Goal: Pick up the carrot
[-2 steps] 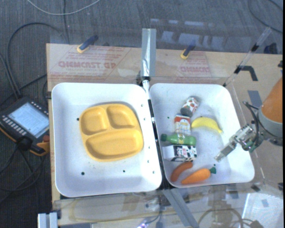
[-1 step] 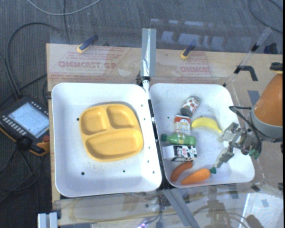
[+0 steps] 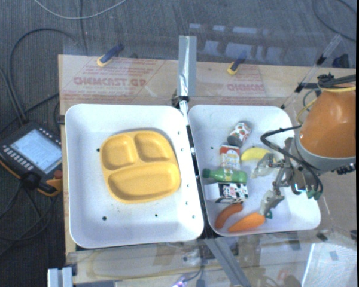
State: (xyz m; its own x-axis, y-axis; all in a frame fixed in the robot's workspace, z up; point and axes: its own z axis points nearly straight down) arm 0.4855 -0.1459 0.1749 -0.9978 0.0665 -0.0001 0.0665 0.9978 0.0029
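The carrot (image 3: pixel 247 222) lies unlifted in the right bin (image 3: pixel 299 223); the claw (image 3: pixel 273 201), spread apart, hovers just above it.

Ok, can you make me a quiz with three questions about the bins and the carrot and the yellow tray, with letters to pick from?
1. Where is the carrot?
A. At the near edge of the right bin
B. On the yellow tray
C. On the floor

2. How many sections does the yellow tray have?
A. One
B. Three
C. Six

3. What is the green bottle doing?
A. Standing upright
B. Hanging from the gripper
C. Lying on its side

Answers:
1. A, the orange carrot lies by the right bin's near wall, just below the gripper.
2. B, two small sections sit above one long one.
3. C, it lies flat across the bin floor.
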